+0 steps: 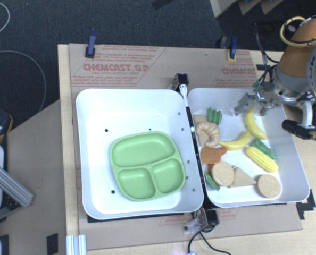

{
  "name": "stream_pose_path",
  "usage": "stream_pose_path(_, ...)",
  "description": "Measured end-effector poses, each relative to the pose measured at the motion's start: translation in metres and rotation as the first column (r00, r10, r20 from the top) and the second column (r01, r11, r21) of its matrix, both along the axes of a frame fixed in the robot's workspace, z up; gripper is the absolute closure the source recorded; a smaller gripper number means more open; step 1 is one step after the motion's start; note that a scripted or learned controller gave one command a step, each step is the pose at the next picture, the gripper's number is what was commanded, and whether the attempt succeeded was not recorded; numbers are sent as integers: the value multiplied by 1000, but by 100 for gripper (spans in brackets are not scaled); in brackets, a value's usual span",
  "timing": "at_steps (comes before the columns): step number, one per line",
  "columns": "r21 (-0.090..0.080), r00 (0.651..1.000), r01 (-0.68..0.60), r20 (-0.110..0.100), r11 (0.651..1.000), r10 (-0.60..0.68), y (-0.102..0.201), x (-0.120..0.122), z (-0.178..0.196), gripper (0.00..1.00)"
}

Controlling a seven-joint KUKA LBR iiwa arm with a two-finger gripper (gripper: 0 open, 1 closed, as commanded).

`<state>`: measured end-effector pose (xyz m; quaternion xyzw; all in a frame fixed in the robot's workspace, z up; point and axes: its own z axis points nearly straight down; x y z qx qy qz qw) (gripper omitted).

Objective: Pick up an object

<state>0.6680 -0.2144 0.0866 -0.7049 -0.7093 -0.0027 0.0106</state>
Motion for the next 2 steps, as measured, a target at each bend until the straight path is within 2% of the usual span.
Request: stream_pose_path(2, 0, 1000, 0, 0, 1000, 0, 0, 0, 0, 0)
